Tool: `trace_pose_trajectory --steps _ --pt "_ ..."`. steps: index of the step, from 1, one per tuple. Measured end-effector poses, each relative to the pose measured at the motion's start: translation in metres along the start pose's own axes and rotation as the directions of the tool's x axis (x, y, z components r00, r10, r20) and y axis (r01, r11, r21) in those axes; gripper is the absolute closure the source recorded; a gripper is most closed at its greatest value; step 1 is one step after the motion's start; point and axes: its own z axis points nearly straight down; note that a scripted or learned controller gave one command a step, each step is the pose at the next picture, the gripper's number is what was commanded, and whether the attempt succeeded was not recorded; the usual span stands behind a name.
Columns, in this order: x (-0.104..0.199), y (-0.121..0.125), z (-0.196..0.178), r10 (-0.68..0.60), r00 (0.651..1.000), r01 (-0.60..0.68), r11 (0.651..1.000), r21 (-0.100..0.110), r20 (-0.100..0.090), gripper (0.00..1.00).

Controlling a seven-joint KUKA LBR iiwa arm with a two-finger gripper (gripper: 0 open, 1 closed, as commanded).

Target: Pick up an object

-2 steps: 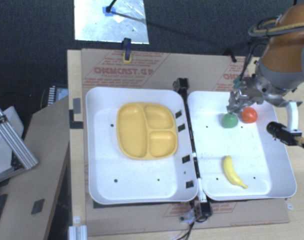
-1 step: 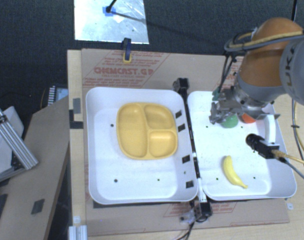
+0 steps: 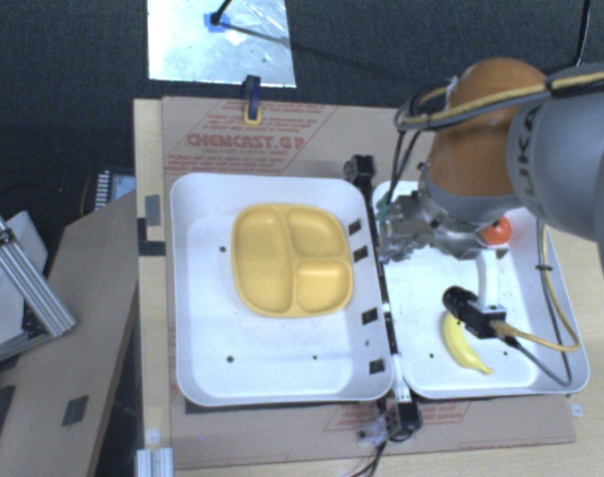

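Note:
A yellow banana (image 3: 464, 347) lies near the front of the right bin (image 3: 418, 301). An orange-red thing with a white handle (image 3: 494, 235) lies further back in that bin, partly hidden under the arm. My gripper (image 3: 398, 233) hangs low over the back left part of the right bin, close to the wall between the two bins. The banana and the orange-red thing both lie apart from it, to its right. A yellow divided plate (image 3: 290, 259) sits in the middle of the left bin (image 3: 198, 301).
The grey and orange arm covers the back of the right bin. A yellow cable (image 3: 555, 341) loops along that bin's right side. Black clips (image 3: 372, 316) line the wall between the bins. Cardboard (image 3: 247, 137) lies under both bins.

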Motion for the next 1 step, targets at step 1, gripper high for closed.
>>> trace_pose_trajectory --steps 1 --pt "0.0464 -0.0146 0.0119 0.001 1.0 -0.001 1.0 0.0 0.0 1.0"
